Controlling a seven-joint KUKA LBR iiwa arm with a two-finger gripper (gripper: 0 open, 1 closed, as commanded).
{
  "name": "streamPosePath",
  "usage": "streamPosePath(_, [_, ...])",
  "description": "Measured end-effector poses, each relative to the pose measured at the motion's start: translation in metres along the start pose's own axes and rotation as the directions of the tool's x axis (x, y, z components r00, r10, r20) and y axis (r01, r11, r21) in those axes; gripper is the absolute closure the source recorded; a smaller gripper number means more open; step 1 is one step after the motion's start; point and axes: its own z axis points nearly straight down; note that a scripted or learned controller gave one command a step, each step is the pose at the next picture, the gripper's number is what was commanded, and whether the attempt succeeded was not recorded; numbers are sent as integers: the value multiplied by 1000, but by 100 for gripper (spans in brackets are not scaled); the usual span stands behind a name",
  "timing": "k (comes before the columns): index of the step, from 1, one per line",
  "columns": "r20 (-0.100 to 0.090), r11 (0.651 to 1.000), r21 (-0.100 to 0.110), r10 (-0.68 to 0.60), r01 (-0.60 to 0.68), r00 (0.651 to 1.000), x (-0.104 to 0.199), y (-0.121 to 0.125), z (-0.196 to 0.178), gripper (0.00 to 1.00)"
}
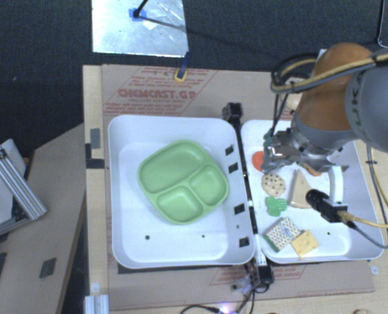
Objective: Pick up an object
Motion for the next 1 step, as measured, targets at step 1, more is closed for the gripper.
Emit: streamPosePath(1, [0,1000,-2,-3,3,1000,1,7,1,100])
